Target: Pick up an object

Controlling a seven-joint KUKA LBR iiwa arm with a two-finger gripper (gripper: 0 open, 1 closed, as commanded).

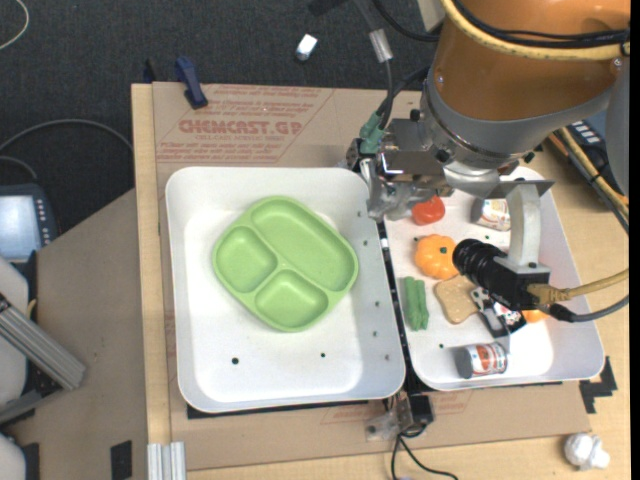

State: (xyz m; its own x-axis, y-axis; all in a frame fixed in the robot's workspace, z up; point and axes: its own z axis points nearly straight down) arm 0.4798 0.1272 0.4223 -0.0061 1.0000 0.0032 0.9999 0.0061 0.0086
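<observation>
Gripper [381, 194] low over the upper left corner of the right bin [556, 353], its opening impossible to tell, red tomato [429, 209] just beside it, orange pumpkin [435, 256], toast [453, 299] and can [483, 359] nearby, green plate [285, 262] in left bin [200, 228]

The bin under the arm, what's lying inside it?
A small orange pumpkin, a red tomato, a green pea pod, a toast slice and a tin can lie in the bin. The arm covers its far end, so anything there is hidden.
</observation>
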